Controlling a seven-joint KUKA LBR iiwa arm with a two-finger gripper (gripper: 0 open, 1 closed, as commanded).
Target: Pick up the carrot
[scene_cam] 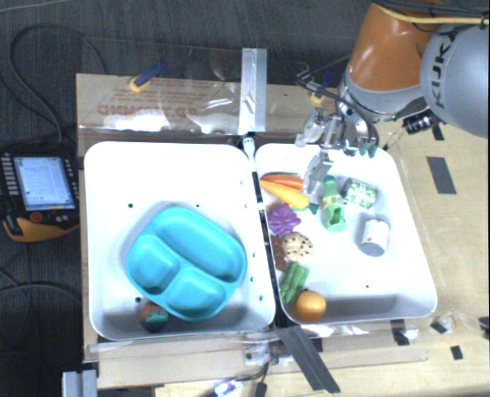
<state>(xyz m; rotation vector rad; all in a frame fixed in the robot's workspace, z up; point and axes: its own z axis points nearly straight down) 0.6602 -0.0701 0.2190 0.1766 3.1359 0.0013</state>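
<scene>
Lying in the right bin (410, 292), near its top left corner, the carrot (282, 188) has not been picked up yet. The hand (319, 180) hangs just beside the carrot's right end, maybe touching it. I cannot tell if the hand is apart or together. Nothing shows that it has the carrot. Grabbing and lifting are left to do, I think. A purple toy (283, 219) sits just below the carrot.
</scene>
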